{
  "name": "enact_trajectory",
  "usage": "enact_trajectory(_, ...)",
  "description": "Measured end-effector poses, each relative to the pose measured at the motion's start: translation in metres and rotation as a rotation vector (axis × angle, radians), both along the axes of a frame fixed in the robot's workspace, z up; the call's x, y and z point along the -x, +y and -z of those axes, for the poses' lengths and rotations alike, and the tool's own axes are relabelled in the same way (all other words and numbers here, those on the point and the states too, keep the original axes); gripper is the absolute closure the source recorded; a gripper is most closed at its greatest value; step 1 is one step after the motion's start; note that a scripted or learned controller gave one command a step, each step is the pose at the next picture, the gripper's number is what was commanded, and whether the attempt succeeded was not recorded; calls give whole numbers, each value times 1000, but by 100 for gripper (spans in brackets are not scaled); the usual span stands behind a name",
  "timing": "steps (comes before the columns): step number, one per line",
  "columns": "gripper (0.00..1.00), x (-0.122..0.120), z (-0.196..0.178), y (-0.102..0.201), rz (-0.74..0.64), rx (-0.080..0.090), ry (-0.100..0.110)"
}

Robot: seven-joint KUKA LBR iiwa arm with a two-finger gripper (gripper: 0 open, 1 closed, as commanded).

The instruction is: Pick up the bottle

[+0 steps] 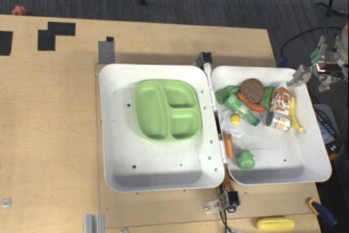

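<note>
White plastic forms both shallow bins on the wooden bench. Taking the right bin (305, 166) as the landmark: the bottle (280, 108) lies on its side in the bin's upper right part, its white, orange and red label facing up and its cap end pointing toward the near wall. Touching the bottle's right side is a yellow banana (295, 115). Just left of the bottle rest a brown round patty (252, 88), a red sausage (250, 102) and several green toy pieces (235, 100). A small carrot (228, 145) and a green pepper (245, 159) sit near the bin's lower left corner. Left of this bin, the left bin (117, 172) holds a green divided plate (167, 109). The gripper (305, 75) hovers above the right bin's upper right rim, just beyond the bottle; whether it is spread or closed I cannot tell, and nothing shows in its grasp.
</note>
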State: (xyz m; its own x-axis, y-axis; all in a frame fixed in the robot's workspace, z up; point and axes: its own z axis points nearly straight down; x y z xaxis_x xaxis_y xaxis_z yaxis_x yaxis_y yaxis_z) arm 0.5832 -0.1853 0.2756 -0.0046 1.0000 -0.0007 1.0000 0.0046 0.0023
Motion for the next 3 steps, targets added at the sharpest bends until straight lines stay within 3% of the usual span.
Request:
enact_trajectory(1, 0, 39, 103, -17, 59, -1, 2)
enact_trajectory(2, 0, 86, 125, 7, 324, -2, 2)
enact_trajectory(3, 0, 96, 109, 40, 677, -2, 1)
